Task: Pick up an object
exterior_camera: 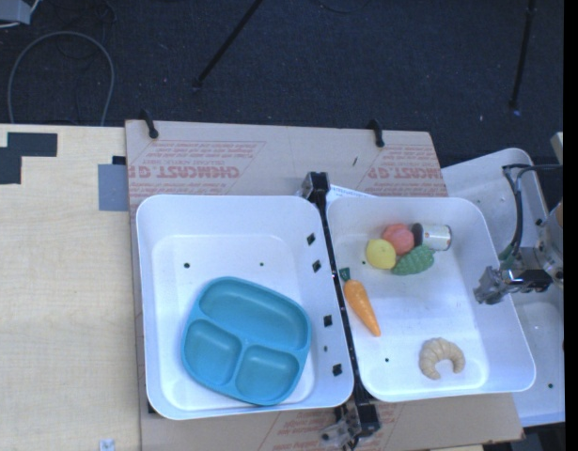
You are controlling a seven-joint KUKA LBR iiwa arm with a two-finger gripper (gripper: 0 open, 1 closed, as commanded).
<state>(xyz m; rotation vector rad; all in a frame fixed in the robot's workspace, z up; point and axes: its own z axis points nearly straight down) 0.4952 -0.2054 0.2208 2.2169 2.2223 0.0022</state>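
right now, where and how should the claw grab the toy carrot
Grip the toy carrot across its thick orange middle, coming straight down from above. It lies flat and slanted in the right bin, apart from the other toys, so close the fingers across its narrow width.

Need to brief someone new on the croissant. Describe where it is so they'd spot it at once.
Look in the right-hand white bin, at its near corner. The croissant lies there alone, a pale tan crescent. The orange carrot sits to its left by the divider, and the colourful cluster is at the far end.

two white bins (392, 393) sit on the wooden bench (54, 299).
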